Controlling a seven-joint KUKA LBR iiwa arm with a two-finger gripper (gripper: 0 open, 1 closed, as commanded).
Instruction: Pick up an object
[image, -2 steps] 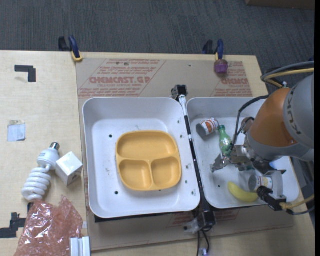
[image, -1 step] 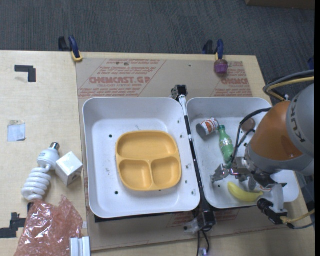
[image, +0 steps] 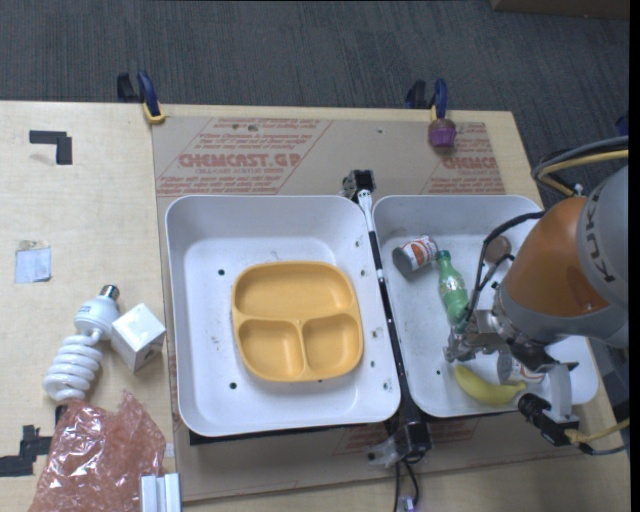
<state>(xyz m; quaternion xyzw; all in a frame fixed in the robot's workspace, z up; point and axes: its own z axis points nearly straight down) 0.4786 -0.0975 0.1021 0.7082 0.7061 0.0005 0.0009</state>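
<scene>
The robot's hand (image: 478, 345) sits low in the right bin (image: 420, 385), just above a yellow banana (image: 482, 388) lying at the bin's near edge; its grip cannot be made out. A green bottle (image: 451, 288) and a small can (image: 414, 253) lie nearby.

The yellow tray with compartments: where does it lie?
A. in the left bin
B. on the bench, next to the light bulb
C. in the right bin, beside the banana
A: the yellow tray rests flat inside the left bin, while the banana lies in the right bin.
</scene>
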